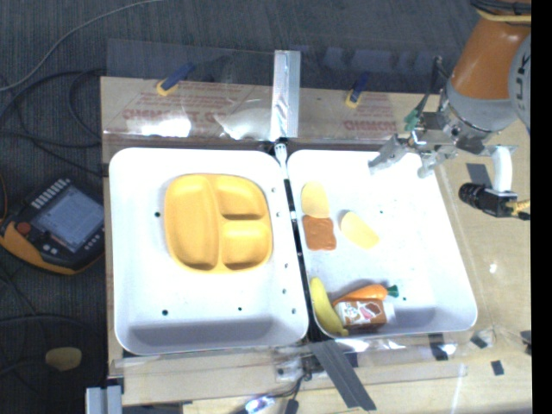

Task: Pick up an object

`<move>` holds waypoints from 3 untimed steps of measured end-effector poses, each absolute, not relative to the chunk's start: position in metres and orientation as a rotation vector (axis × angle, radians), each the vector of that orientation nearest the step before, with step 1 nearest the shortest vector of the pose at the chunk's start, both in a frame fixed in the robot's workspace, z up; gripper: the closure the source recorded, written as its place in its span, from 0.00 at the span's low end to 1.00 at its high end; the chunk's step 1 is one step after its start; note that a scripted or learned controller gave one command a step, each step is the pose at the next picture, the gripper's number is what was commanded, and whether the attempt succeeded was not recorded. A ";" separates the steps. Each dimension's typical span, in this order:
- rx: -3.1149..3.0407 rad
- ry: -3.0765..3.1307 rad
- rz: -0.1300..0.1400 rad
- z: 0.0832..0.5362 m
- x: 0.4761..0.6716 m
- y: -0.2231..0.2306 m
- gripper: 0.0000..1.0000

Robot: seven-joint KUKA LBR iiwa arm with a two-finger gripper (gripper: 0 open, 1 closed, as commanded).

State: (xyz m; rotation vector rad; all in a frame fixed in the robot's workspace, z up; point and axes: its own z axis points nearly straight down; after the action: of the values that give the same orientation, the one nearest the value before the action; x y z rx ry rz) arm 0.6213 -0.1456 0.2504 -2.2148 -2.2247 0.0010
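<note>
Lemon-yellow slice point(359, 229) is seen nearest, below-left of the gripper point(404, 156); long axis diagonal; fingers spread, nothing held.

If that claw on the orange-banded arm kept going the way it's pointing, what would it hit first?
The gripper points left across the right bin. Probably the pale yellow piece near the divider, though height above the bin is unclear from this view.

Dark grey carpet floor point(103, 15) around a light wooden tabletop point(496, 257). Thin cables point(52, 132) trail across the carpet at left, beside a handheld pendant point(53, 222) with a screen and an orange rim.
</note>
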 end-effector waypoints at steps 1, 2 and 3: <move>-2.394 -2.032 0.000 0.098 0.580 -0.127 0.00; -2.296 -2.157 -0.005 0.089 0.612 -0.101 0.00; -2.303 -2.135 0.004 0.147 0.607 -0.142 0.00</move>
State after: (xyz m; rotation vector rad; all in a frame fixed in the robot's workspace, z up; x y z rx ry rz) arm 0.6072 -0.1419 0.1467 -2.3034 -2.1347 0.0045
